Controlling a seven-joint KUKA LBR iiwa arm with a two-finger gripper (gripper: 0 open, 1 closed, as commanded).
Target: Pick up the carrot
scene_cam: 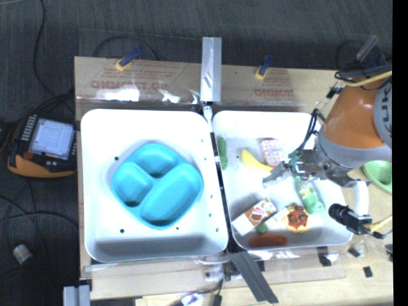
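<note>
A long reddish-orange piece [269,240], the only carrot-like thing I can make out, lies along the front wall of the right bin [236,129]. My gripper [285,171] hangs over the middle of that bin, below the orange-banded wrist [352,123]. It sits well behind the reddish piece and apart from it. It is just right of a yellow banana [254,161] and above a green bottle [310,199]. I see nothing held in it.
The right bin also holds a green pod [220,152] by the left wall, a pink-and-white packet [271,150], a white box [256,213] and a pizza slice [296,217]. A blue divided dish [157,183] sits in the left bin [95,171].
</note>
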